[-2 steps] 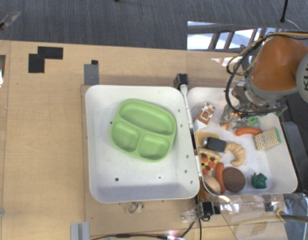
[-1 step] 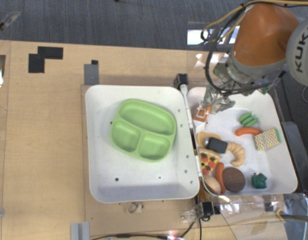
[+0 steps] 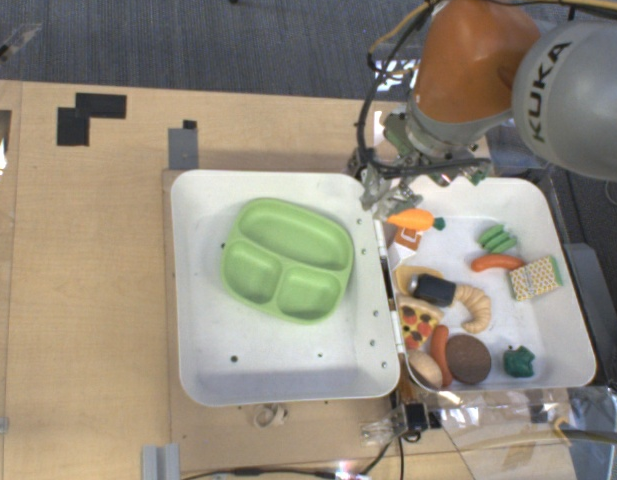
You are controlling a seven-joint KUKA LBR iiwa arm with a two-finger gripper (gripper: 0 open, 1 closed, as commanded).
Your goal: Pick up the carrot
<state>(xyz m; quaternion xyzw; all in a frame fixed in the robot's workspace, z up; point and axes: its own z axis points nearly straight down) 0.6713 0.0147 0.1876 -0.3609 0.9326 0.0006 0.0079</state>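
Observation:
The carrot (image 3: 413, 219), orange with a small green top pointing right, lies at the back left of the right bin (image 3: 558, 268), close to the wall between the two bins. My gripper (image 3: 381, 196) hangs just above and to the left of the carrot's blunt end, over the right bin's back left corner. The grey wrist and orange band rise behind it. From this angle I cannot make out whether the carrot is in its grasp.
The left bin (image 3: 203, 358) holds a green divided plate (image 3: 288, 258). The right bin also holds green beans (image 3: 497, 238), a sausage (image 3: 498, 262), a cracker (image 3: 534, 278), a croissant (image 3: 477, 307), a pizza slice (image 3: 418, 322), a brown round piece (image 3: 468, 358) and broccoli (image 3: 519, 361).

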